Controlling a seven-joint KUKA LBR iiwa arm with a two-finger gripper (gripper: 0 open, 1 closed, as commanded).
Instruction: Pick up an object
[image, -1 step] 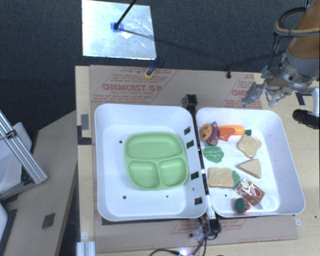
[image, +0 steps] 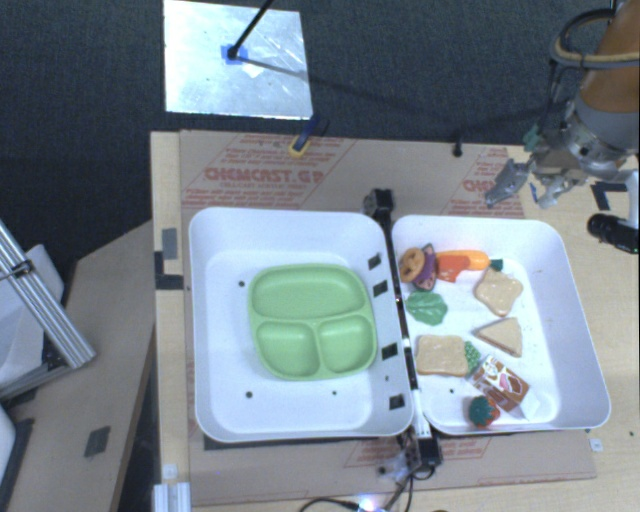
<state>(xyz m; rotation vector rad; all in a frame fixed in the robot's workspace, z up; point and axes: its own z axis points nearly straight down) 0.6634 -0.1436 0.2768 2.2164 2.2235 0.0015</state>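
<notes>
A: While the gripper (image: 527, 186) hangs above the bench past the far edge of the right bin (image: 575, 330), what is it holding?

B: Nothing; its two fingers stand spread apart.

A: Where are the objects?

B: In the right bin: an orange carrot (image: 461, 264), bread slices (image: 498, 292), a green leaf (image: 427, 307). The left bin (image: 215, 300) holds a green divided tray (image: 310, 320).

Dark carpet (image: 80, 110) around tan bench (image: 110, 290)
</notes>
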